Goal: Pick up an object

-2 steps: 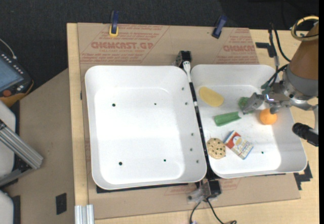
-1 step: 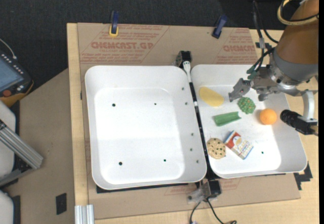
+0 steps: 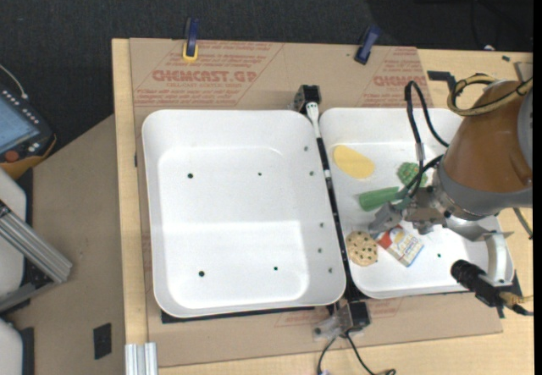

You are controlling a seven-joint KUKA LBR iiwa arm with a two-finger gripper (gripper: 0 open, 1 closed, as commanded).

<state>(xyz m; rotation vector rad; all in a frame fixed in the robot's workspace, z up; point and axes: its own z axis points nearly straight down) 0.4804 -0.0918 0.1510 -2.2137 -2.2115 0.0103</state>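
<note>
The right bin holds a yellow oval piece, a green elongated object with a second green piece behind it, a round cookie and a small red, white and blue packet. My gripper hangs low over the middle of this bin, between the green object and the packet. Its grey fingers point left toward the bin's divider, and the arm's orange band rises behind them on the right. Nothing is clearly caught between the fingers.
The left bin is bare white with a few dark dots on its floor. Both bins rest on a cardboard sheet held by a yellow and a blue clamp at the back. Black cables loop over the right bin's far right corner.
</note>
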